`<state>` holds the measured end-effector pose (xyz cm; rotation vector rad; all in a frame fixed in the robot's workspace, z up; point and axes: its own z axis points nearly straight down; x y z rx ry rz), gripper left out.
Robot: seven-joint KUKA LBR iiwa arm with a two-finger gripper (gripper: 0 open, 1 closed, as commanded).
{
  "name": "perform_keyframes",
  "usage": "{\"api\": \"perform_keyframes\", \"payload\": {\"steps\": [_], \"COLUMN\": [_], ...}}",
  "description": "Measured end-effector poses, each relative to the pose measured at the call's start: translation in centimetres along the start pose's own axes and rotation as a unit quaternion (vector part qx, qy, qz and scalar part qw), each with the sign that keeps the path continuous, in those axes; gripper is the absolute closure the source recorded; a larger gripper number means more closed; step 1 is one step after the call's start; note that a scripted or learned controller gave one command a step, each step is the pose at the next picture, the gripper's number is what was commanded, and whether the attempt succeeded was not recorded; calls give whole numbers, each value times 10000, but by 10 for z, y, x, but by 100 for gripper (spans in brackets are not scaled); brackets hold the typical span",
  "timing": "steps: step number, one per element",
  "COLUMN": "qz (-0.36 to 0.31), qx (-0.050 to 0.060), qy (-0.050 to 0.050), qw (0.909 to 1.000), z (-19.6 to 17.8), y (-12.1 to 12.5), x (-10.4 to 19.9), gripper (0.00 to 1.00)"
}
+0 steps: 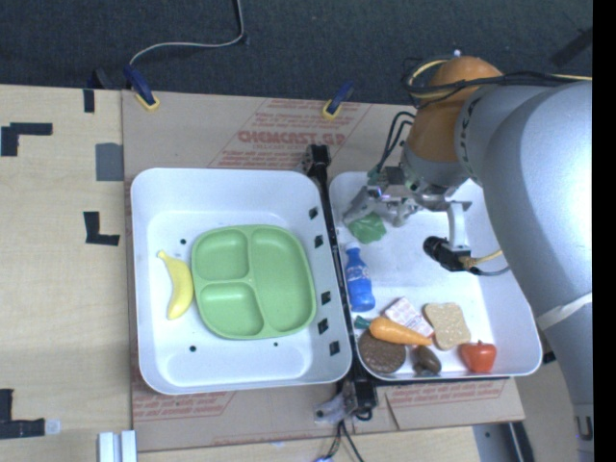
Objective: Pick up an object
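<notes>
Small green rounded toy item (367, 227) lay at far-left of the right white bin (510, 301), touching or just under the gripper (385, 203), on its near-left side. Finger state: couldn't tell. Blue plastic bottle (358, 279) sat just nearer.

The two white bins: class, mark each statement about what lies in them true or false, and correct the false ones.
1. The banana lies in the left bin, beside the green plate. True.
2. The blue bottle lies on the green plate. False: it lies in the right bin, along its left wall.
3. The tomato sits near the right bin's front right corner. True.
4. The carrot lies in the left bin. False: it lies in the right bin, among the food at the front.
5. The gripper is over the left bin. False: it is over the right bin's back left part, by a green thing.
</notes>
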<state>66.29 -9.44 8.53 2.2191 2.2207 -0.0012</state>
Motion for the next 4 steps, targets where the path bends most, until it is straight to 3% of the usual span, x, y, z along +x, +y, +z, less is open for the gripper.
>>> {"api": "perform_keyframes", "payload": {"steps": [2, 3, 4], "qz": [-6, -5, -8], "qx": [2, -3, 12], "qy": [8, 2, 5], "qw": [10000, 10000, 10000], "z": [0, 0, -10], "y": [6, -16, -16], "x": [-2, -3, -2], "gripper": [0, 0, 100]}}
